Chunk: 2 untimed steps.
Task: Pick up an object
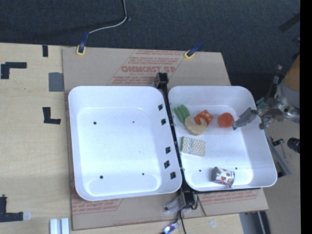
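Note:
The right bin (pixel 258 145) holds several small objects. A green item (pixel 182 112) lies by the divider, with a tan rounded piece (pixel 195 126) and an orange-red block (pixel 204 117) beside it. A red ball (pixel 225 120) sits just left of my gripper (pixel 250 121). A patterned flat packet (pixel 193 146) lies mid-bin, and a small can (pixel 223 176) lies on its side near the front wall. My gripper hovers at the bin's right rim, open, with nothing between its fingers (pixel 242 119).
The left bin (pixel 78 130) stands next to the right one, joined along a black-clipped divider (pixel 168 130). Both rest on a cardboard sheet (pixel 146 67) on the wooden bench. A white cable (pixel 109 26) runs across the dark floor behind.

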Motion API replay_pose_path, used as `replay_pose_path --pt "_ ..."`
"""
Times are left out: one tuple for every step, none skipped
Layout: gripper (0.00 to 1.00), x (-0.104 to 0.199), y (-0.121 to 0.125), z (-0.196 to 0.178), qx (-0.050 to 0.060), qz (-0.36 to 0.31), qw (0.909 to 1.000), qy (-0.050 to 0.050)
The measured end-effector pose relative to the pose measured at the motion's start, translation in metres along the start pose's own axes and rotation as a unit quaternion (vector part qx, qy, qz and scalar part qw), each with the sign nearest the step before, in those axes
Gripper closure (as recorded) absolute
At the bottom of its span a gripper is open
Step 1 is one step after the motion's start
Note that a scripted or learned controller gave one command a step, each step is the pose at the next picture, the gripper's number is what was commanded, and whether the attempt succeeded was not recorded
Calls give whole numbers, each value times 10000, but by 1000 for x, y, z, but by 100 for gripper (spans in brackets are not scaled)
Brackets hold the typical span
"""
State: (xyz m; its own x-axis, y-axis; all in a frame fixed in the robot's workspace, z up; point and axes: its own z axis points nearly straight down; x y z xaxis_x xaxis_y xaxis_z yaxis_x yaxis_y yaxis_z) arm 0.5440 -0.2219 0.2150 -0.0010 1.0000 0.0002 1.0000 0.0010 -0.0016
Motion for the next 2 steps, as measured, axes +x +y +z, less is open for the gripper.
replay_pose_path --pt "0 3 24 -212 -100 -12 9999 -40" --pt "0 104 52 -327 -79 -54 10000 -5"
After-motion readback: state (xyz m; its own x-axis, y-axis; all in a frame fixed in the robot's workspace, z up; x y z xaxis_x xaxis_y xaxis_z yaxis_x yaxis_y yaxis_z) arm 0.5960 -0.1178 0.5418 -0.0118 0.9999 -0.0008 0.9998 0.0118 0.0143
